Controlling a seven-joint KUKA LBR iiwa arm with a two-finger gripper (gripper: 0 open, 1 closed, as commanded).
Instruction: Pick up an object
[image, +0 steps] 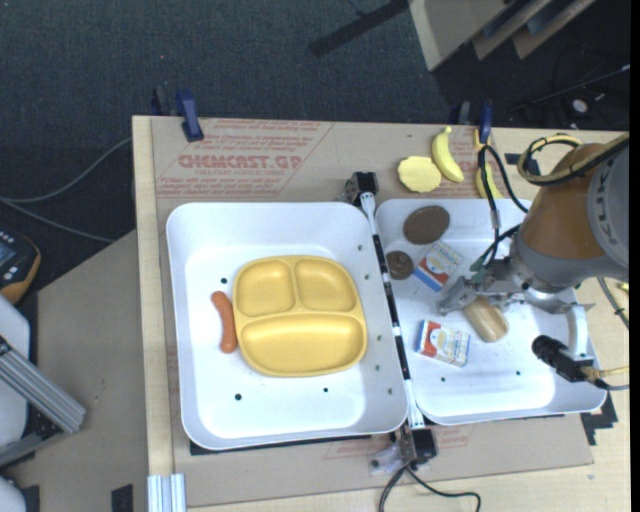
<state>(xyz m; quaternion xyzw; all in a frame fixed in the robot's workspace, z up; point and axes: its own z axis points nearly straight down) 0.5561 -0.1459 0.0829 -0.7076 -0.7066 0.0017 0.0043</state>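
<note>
My gripper (458, 298) hangs low over the middle of the right bin (500, 395), under the grey arm with its orange band (560, 232). A tan bread roll (487, 323) lies just below and right of it. Close to its upper left sits a small white, blue and red carton (437, 268), and a second small carton (443, 343) lies below it. A brown round cookie (428, 224) and a smaller brown disc (399, 264) rest near the bin's upper left corner. Nothing visibly hangs from the gripper.
The left bin (200, 300) holds a yellow divided plate (300, 315) with an orange sausage (225, 321) beside it. A banana (447, 155) and a yellow lump (419, 174) lie on the bench behind the right bin. Cables run along the right side.
</note>
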